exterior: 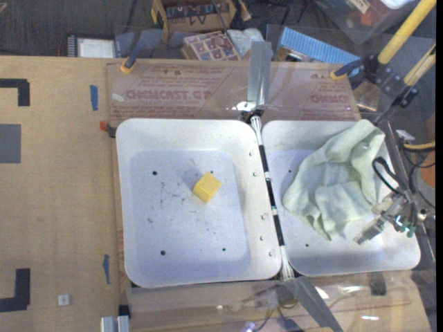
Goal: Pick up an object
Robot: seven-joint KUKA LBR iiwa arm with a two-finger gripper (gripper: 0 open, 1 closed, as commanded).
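**Hand parked at the right bin, cloth right next to it**

Just the one overhead camera view, looking down at a slant on both bins.

Left bin (138,137): pretty bare, a small yellow block (207,187) sits near the middle, tilted so a corner points down-screen. Looks like foam or a sponge-ish cube, so probably light and a bit squishy, with flat faces that would be easy to pinch from two opposite sides. Nothing is touching it.

Right bin (332,254): a crumpled pale green cloth (332,178) takes up most of the upper and middle part, bunched with folds and reaching toward the back right corner. Soft, floppy, near weightless I'd guess. No firm edge, so the sensible grab is straight down on a raised fold or ridge, where fabric can bunch between the fingers. Pinching a flat bit will likely just slide off.

The hand (377,228) is low at the right side of this bin, just beside or on the cloth's lower right edge, with cables trailing behind it. Honestly I can't tell whether it's clenched or released from this angle, and I can't see any fabric clearly caught in it, so I wouldn't call it a grasp.

My guess is the cloth is the target since it's nearest. The risk is only snagging a thin layer.
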